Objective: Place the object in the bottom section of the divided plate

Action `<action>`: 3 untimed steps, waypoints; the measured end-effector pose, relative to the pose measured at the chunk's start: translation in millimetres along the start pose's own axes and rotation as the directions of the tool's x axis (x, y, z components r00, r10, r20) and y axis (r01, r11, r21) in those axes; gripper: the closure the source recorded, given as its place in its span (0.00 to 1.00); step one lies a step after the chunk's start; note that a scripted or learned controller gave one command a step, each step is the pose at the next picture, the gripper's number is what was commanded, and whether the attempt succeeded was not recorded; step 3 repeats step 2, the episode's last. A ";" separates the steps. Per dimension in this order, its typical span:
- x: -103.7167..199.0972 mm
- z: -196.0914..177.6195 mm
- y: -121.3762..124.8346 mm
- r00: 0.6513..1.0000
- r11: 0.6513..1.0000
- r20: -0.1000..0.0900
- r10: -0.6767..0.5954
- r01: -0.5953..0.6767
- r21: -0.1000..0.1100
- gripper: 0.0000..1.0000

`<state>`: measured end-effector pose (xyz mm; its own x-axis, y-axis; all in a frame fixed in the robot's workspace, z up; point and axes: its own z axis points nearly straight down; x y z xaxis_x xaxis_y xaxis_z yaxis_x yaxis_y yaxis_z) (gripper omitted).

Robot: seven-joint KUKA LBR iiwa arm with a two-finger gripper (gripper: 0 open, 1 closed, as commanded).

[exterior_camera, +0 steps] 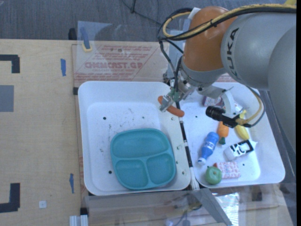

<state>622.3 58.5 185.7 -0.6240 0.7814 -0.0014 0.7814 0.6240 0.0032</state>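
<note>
- Camera view: the gripper (pixel 168 103) is being held low over the wall shared by the two bins, at about 1 o'clock from the plate (pixel 141 158).
- A slim orange piece (pixel 177 111) is being seen right at the gripper's tip. One end is poking out at 10 o'clock of the tip and the longer end at 4 o'clock. It is being taken, as a judgement, for the task's thing.
- The orange piece is lying over the top right corner of the left bin (pixel 89 126), by the shared wall and well apart from the plate.
- Whether the gripper is clenched on the piece or released just above it cannot be told, since the wrist and its cables are covering that spot.
- The piece is being judged light and probably a stiff, smooth plastic toy, likely to swivel or slip if it is taken near one end. A hold across its middle, square to its length, is being advised.
- The plate is lying in the lower half of the left bin, with one wide section toward 12 o'clock and two smaller ones toward 6 o'clock. Which of the two is meant as the bottom section is being left unclear.
- The middle of the orange piece is being hidden, so its true shape is hard to make out.
- The top of the right bin (pixel 268 164) is being covered by the arm. A blue bottle (pixel 209 145) and a green apple (pixel 214 174) are lying in plain sight there.
</note>
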 end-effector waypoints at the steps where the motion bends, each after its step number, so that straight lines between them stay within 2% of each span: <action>1: 75.6 22.1 -28.0 0.979 0.979 -0.003 -0.201 0.201 0.002 1.00; 2: 74.3 22.0 -28.6 0.980 0.980 -0.002 -0.199 0.199 0.001 0.00; 3: 74.3 22.0 -28.6 0.980 0.980 -0.002 -0.199 0.199 0.001 0.00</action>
